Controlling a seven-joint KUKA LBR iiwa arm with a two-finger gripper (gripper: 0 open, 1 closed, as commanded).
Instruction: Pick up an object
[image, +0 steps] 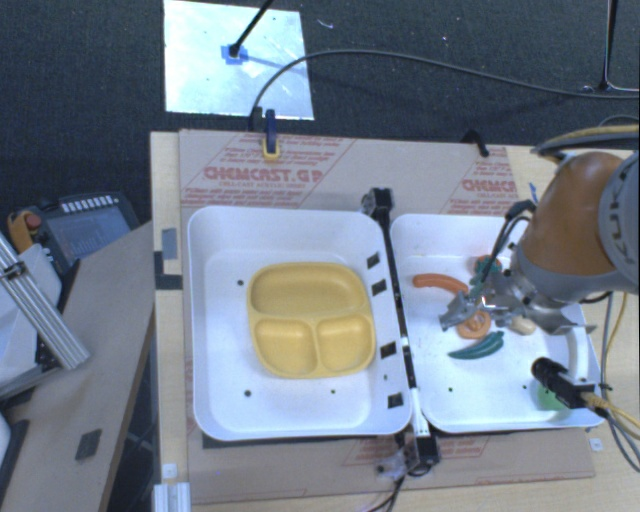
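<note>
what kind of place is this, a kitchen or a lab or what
Most likely a robotics lab, not a kitchen. A robot arm reaches over two white bins on a cardboard-covered bench, with cables trailing across the floor and a control pendant at the left. The yellow tray and small items look like toy props.

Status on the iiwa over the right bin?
Claw low in the right white bin, over small orange round piece. Grip unconfirmed. Orange sausage-shaped piece and dark green pepper-shaped piece crowd close. Yellow divided tray sits in left bin.
</note>
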